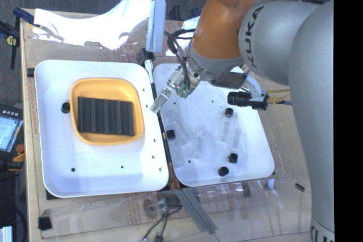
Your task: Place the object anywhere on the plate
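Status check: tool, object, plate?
Tool over the seam between the bins, grasp state unclear. Yellow plate in left bin, carrying a dark ribbed block. Clear vials in right bin.

The arm (272, 25) hides the right bin's (249, 173) far corner.

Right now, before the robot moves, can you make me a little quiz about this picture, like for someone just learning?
1. True or false: the dark ribbed rectangular block lies on the yellow rounded plate.
2. Which shallow white bin holds the plate? A) the one on the view's left. B) the one on the view's right.
3. Fill the gap: the band above the wrist of the grey arm is coloured ___.

Key: 1 true; 2 A; 3 orange.
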